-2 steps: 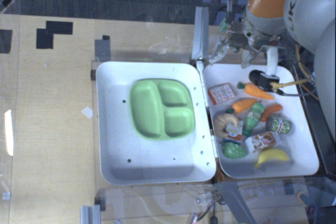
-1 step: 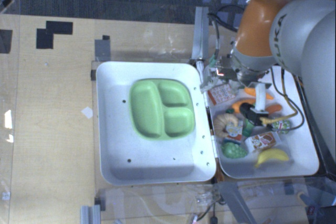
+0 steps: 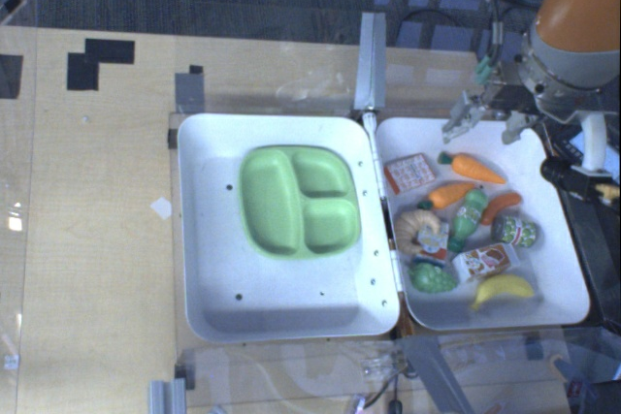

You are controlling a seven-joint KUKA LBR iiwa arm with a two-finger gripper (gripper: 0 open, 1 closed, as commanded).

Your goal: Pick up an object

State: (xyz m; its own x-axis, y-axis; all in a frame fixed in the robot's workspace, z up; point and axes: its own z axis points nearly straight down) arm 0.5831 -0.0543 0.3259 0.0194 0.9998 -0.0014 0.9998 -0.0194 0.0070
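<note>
Gripper (image 3: 487,118) open above carrot (image 3: 475,168); labels unreadable.

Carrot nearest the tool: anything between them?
Nothing visible. The tool hangs over the right bin's far edge, with bare white floor between it and the carrot. The other toys lie nearer the camera than the carrot.

My arm (image 3: 582,5) runs off the top and right edges. The box (image 3: 482,260) half covers the banana (image 3: 505,289), and print on the card (image 3: 410,172) is too small to read.
</note>
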